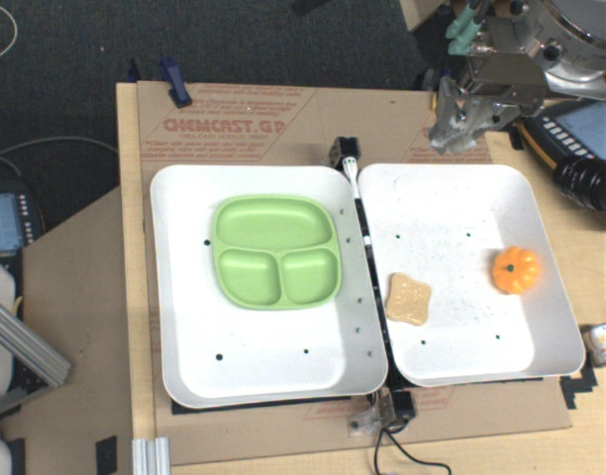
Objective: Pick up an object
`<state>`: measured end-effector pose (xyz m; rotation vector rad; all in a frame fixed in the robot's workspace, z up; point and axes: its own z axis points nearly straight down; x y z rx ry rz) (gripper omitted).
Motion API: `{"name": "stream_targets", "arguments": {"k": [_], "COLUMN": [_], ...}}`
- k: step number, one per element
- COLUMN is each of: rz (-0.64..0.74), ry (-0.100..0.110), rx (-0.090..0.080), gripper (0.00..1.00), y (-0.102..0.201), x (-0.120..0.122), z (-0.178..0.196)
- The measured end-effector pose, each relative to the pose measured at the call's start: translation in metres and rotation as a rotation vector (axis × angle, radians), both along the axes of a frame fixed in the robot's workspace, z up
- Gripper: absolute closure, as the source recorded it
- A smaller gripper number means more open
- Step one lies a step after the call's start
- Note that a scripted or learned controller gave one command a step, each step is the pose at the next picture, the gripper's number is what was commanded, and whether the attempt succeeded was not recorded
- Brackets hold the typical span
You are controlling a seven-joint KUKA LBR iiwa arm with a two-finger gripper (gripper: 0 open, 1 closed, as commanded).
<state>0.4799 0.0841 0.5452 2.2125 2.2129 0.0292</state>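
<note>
Gripper: two-finger metal gripper (455,132) at the upper right, above the far rim of the right bin, hanging off the bench-side cardboard edge; nothing seen between the fingers; how far apart they stand cannot be told from this slant.
Arm: grey arm (565,18) entering from the upper right corner, with cables and fittings around the wrist.
Right bin: shallow white plastic bin (452,206), floor speckled with small dark marks.
Orange object: small round orange pumpkin-shaped toy (516,270) with a green stem spot, lying near the right wall of the right bin, well apart from the gripper.
Tan object: flat tan cracker-like piece (408,300), near the left wall of the right bin, apart from the pumpkin toy.
Left bin: shallow white plastic bin (184,295), beside the right one, rims meeting at the middle.
Green tray: light green three-compartment plastic plate (276,250), lying flat in the upper middle of the left bin.
Base: brown cardboard sheet (224,117) printed with red lettering, under both bins.
</note>
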Motion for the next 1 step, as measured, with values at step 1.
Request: {"name": "stream_targets", "arguments": {"k": [1], "rz": [0.002], "ry": [0.036], "rx": [-0.008], "gripper": [1.00], "y": [0.0301], "x": [-0.0020], "z": [-0.1364]}}
